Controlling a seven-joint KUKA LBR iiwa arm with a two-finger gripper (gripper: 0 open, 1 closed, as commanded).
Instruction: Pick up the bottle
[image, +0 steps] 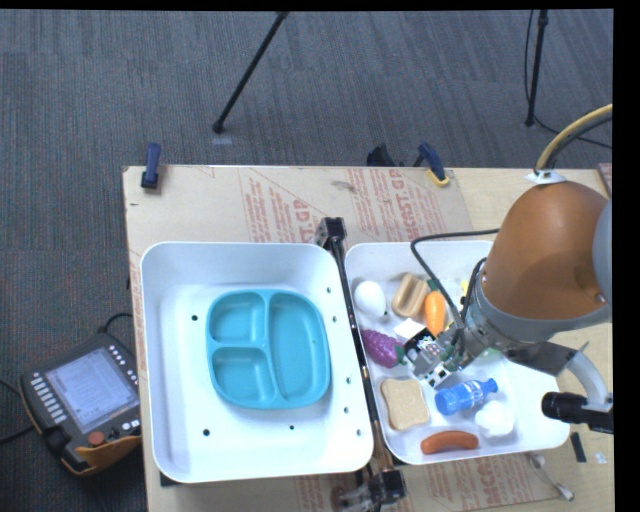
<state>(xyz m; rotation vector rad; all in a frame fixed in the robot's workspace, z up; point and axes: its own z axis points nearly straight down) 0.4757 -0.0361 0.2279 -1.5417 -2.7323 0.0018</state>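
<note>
bottle (466, 394) lies in right bin (520, 432) beside bread (404, 404).

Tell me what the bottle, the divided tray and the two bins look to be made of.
Bottle: clear blue plastic, by the see-through tint and bright glints; white cap.
Divided tray: turquoise moulded plastic, smooth and slightly glossy, with rounded compartment walls.
Left bin and right bin: white, smooth, rounded corners; probably plastic, though painted metal can't be ruled out.
</note>
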